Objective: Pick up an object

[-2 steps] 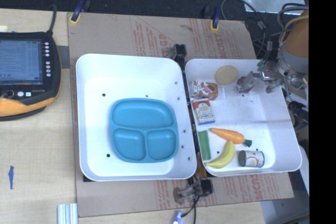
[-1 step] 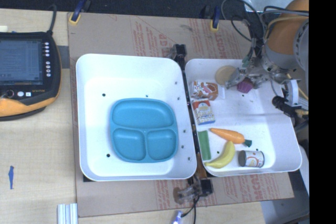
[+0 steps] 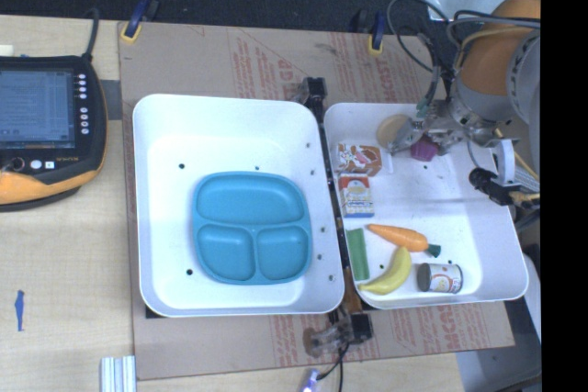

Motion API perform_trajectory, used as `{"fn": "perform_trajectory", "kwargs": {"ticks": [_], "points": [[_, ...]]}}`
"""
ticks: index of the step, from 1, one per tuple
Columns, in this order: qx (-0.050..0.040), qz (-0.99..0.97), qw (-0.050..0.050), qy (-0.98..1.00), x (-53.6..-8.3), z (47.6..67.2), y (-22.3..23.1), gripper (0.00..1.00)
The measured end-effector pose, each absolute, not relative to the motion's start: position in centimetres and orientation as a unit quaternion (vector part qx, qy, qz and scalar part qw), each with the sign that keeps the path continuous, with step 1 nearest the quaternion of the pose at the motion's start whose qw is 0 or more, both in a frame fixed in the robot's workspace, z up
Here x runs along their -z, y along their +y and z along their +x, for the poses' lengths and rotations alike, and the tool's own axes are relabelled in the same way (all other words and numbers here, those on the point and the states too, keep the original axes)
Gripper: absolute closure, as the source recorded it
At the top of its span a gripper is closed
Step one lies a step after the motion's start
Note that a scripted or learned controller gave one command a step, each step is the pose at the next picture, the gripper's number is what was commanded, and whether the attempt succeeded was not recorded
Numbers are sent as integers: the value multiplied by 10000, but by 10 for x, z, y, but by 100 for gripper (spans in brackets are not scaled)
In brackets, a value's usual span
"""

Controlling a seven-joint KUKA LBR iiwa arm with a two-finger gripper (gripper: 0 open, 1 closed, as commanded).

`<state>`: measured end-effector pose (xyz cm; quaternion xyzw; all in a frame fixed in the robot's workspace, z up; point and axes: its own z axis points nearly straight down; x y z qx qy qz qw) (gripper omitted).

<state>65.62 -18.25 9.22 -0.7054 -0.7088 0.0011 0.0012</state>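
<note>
My gripper [image 3: 425, 139] hangs low over the far part of the right bin [image 3: 487, 239], reaching in from the right. A small purple object [image 3: 423, 151] lies right at its tip, and whether it is gripped is unclear. A tan round piece [image 3: 394, 131] lies just left of it. Nearer the front of the bin are an orange carrot [image 3: 399, 237], a yellow banana [image 3: 390, 274], a small can on its side [image 3: 441, 277] and a green stick [image 3: 356, 254]. Two snack packets [image 3: 357, 159] [image 3: 356, 196] lie along the bin's left wall.
The left bin [image 3: 161, 151] holds a blue divided tray [image 3: 251, 226]. A tablet pendant [image 3: 41, 119] rests on the bench at far left. Cables and the arm's orange band [image 3: 487, 37] crowd the upper right.
</note>
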Motion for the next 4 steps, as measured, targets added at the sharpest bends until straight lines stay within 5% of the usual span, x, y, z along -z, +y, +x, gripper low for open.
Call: {"fn": "perform_trajectory", "kwargs": {"ticks": [2, 3, 4], "points": [[-14, -7053, 19, -7089, -92, 656, -180, 0], [-16, -7046, 28, -7096, -103, 656, -181, 100], [3, -7056, 7, -7086, -203, 657, -106, 100]]}}
